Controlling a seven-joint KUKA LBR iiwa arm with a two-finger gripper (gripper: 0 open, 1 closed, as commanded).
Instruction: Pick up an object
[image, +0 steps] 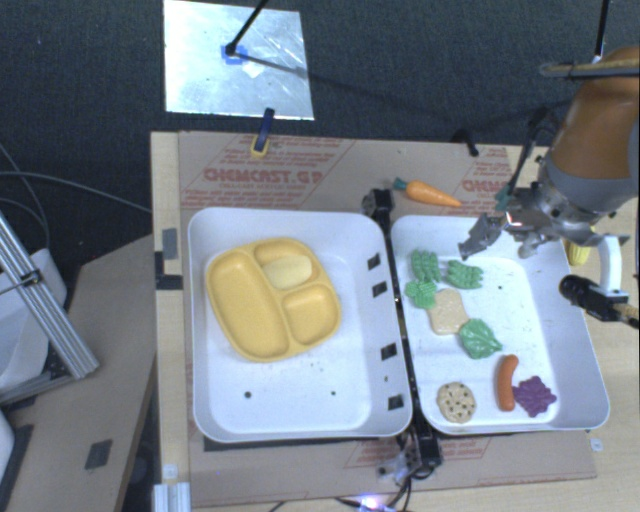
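Observation:
The right bin (575, 330) holds several toy foods: green vegetable pieces (425, 265) (462, 273) (421, 294), a pale cracker (447, 313), a green leaf (479, 338), a red sausage (507, 382), purple grapes (534, 396) and a cookie (456, 402). My gripper (502, 240) hangs over the bin's far edge, above and right of the green pieces. Its fingers are open and spread apart, with nothing between them.
The left bin (230, 400) carries a yellow divided tray (260, 310) with a pale lump (287, 270) in its upper compartment. An orange carrot (428, 193) lies on the cardboard beyond the bins. A black divider (395, 320) runs between the bins.

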